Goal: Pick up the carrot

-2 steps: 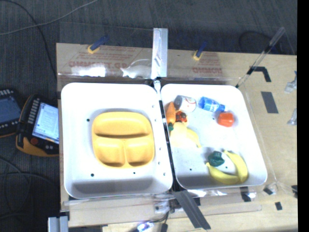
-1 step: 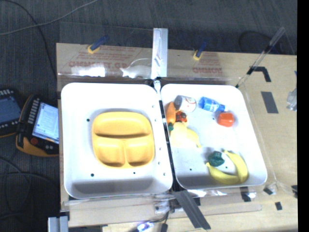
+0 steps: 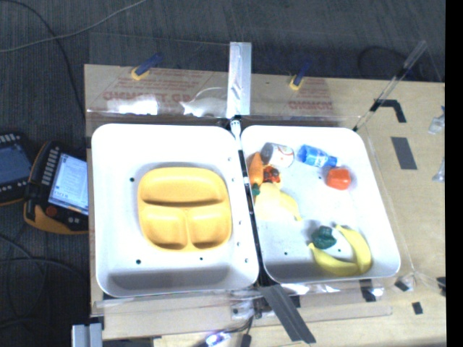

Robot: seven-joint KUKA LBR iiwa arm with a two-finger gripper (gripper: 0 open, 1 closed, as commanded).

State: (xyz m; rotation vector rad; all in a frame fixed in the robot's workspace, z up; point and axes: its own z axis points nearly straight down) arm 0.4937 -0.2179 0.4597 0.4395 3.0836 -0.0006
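Lying against the left wall of the right bin [image 3: 376, 194], the carrot [image 3: 255, 168] sits beside a small ball [image 3: 278, 154] and a blue bottle [image 3: 317, 156]. A yellow tray [image 3: 185, 207] occupies the left bin [image 3: 108, 215]. End effector state: cannot tell.

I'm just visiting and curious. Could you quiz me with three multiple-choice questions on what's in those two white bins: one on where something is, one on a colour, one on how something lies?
1. Where is the carrot?
A. right bin, against the divider
B. on the yellow tray
C. on the floor

2. What colour is the divided tray in the left bin?
A. blue
B. yellow
C. red

3. How does the banana lie?
A. on the bench
B. on the tray
C. in the right bin's near corner

Answers: 1 A, it lies along the right bin's left wall. 2 B, it is plainly yellow. 3 C, it curves beside a green object.
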